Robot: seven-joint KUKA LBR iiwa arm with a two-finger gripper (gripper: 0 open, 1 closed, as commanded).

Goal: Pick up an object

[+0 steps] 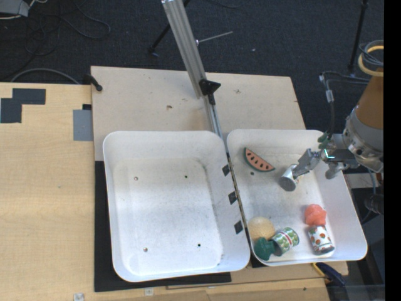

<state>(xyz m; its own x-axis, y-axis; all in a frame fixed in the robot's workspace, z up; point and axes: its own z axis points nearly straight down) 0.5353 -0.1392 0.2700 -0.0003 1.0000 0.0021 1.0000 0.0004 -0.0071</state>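
Note:
In the right bin (351, 205), my gripper (289, 179) hangs low over the bin's middle, reaching in from the right. A watermelon slice (258, 160) lies just to its left, apart from it. Further forward are a red lumpy toy (315, 214) and a small can with a strawberry label (321, 239). A green-and-white can (286, 239), a beige ball (262, 226) and a dark green toy (264, 249) crowd the bin's front left corner. I see nothing held in the gripper.
The left bin (119, 168) stands beside the right one, with black clips (232, 197) along the shared wall. A slanted aluminium post (188, 49) rises behind the bins. The arm's orange band (374, 105) is at the right edge.

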